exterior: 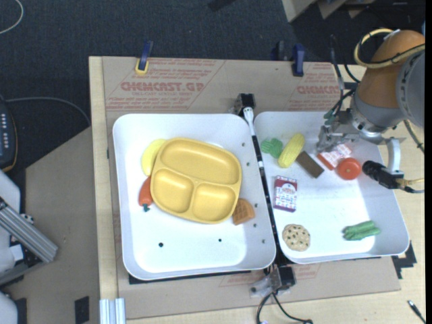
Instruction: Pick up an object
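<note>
- Tray first: a yellow plastic divided tray (194, 179) fills most of the left white bin (135, 248), crowding an orange toy carrot (145, 193) against its edge.
- Right white bin (395, 228) holds a yellow toy corn cob (291, 150), brown block (311, 164), red-and-white packet (334, 156) and red round piece (349, 169), clustered near the far wall.
- Claw (329, 139) hangs over the packet; whether it grips anything I cannot tell.
- Open floor lies nearer, around a toy cookie (295, 236).

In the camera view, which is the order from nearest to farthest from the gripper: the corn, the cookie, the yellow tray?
Measured from the gripper:
1. Corn, just left of it in the right bin.
2. Cookie, at that bin's front edge.
3. Yellow tray, over in the left bin.
</note>
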You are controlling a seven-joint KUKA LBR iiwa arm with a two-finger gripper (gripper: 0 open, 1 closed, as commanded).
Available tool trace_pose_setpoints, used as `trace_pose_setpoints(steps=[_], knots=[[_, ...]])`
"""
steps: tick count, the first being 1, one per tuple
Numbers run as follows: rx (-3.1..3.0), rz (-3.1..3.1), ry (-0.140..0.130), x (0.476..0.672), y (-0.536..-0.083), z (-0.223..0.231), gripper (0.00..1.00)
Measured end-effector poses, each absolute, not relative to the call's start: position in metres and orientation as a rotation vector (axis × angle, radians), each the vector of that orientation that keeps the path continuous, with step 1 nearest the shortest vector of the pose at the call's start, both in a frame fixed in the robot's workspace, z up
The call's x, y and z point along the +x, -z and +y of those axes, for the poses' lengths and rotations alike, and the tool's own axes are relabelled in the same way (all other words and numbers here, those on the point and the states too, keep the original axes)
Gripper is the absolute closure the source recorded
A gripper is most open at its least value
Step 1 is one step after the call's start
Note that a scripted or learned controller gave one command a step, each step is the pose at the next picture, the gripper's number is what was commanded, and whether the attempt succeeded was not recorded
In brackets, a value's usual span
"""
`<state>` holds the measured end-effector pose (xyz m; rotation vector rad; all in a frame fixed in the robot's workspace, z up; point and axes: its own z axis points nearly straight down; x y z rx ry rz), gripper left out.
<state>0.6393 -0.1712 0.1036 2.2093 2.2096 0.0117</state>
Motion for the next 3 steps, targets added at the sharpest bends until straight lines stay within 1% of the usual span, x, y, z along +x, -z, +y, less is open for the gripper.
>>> trace_pose_setpoints(steps=[1,2,3], knots=[[2.217,2.217,-0.005,0.644,-0.160,-0.181,1.00],[2.215,2.218,-0.006,0.639,-0.216,-0.173,1.00],[2.218,2.220,-0.003,0.640,-0.226,-0.173,1.00]])
